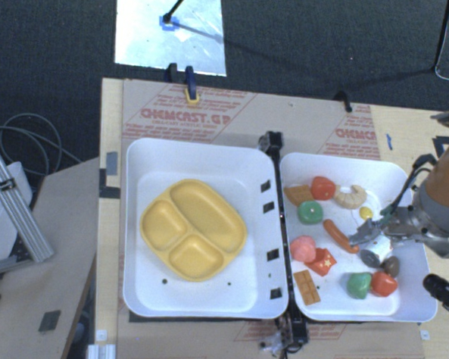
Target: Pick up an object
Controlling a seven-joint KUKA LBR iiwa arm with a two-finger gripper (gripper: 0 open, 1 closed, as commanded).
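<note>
Two white bins sat side by side on the desk, seen from the one camera above.

Camera view, step in hand: the arm reached in from the right, and the pincer hung low over the right part of the right bin, among the toys. Whether it stood wide or narrow I could not tell; blur and the wrist hid that. Nothing was seen between it, so I judged this the approach or descent before a grasp, nothing yet lifted. Nearest candidates: the sausage just to its left, the grey piece and the brown piece just below it.

Next move, as I judge: settle on one item, close around it, lift straight. The crowding means a neighbour may be nudged.

Containers:
- Left bin: one yellow tray with three hollows, all bare.
- Right bin: cracker, tomato, shrimp, small yellow bit, green ball, pink ball, red star piece, orange bar, green pepper, red piece, touching the pepper.
</note>
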